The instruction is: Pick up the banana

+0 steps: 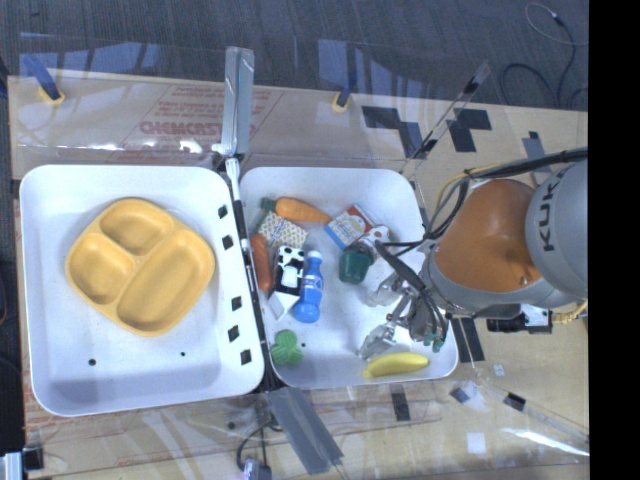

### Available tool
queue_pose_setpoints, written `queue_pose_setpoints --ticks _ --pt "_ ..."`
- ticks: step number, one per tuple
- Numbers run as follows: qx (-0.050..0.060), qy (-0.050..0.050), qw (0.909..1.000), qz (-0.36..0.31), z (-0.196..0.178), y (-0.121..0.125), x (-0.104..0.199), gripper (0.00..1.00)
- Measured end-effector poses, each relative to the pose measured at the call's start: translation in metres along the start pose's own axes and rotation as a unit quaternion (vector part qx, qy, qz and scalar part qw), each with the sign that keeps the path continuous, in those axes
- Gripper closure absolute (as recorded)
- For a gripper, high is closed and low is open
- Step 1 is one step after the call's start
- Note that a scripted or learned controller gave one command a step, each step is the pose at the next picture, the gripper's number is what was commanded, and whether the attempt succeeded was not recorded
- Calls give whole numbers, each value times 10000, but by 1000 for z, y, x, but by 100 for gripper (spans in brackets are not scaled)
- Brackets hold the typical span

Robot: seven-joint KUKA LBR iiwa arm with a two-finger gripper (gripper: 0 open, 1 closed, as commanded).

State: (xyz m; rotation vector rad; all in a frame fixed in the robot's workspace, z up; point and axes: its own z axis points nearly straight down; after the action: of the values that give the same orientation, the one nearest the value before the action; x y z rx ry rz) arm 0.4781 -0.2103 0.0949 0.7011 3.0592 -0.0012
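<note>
Just below the tool [385, 336], whose grip I cannot tell, lies the banana [397, 365].

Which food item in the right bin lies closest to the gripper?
The banana, at the bin's near edge just below the gripper; the carrot lies at the far side.

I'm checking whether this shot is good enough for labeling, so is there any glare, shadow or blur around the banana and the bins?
Camera view: even, soft lighting; the banana is fairly sharp, casting a faint shadow on the right bin; the gripper just above it looks slightly smeared; the clear sheeting behind the bins shows pale reflections; the yellow divided plate is glare-free.
</note>
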Motion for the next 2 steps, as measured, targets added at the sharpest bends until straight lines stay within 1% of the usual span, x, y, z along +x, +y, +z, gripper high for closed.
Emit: queue_pose_setpoints --ticks 1,2 --pt "-4 -15 10000 -22 -11 1 -1 100" --pt "-4 -15 10000 -22 -11 1 -1 0"
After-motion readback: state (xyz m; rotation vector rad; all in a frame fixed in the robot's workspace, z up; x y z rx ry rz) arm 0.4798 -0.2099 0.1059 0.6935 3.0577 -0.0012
